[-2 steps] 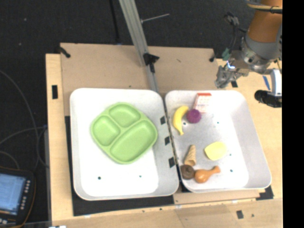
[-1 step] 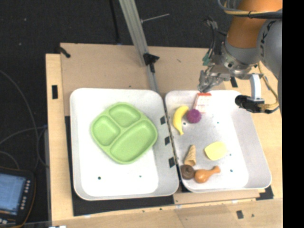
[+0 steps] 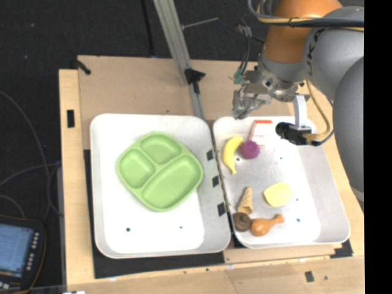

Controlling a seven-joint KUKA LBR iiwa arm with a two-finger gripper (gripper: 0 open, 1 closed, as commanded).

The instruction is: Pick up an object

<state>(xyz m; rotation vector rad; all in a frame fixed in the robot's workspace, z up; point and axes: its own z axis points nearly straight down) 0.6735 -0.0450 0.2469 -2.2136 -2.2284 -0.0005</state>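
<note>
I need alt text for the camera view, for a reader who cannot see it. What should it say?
A grey robot arm's gripper hovers over the far edge of the right bin, which holds a banana, a purple ball and other small toy foods. The left bin holds a green divided plate.

You have two shallow white plastic bins, the left one and the right one, on a pale tan wooden bench. In the left bin lies a light green divided plate. In the right bin you see a yellow curved banana, a magenta round ball, a flat pale yellow piece, a tan cone with a dark brown end, an orange-brown drumstick shape and a white card with a red-orange stripe. The arm is grey with an orange band.
</note>
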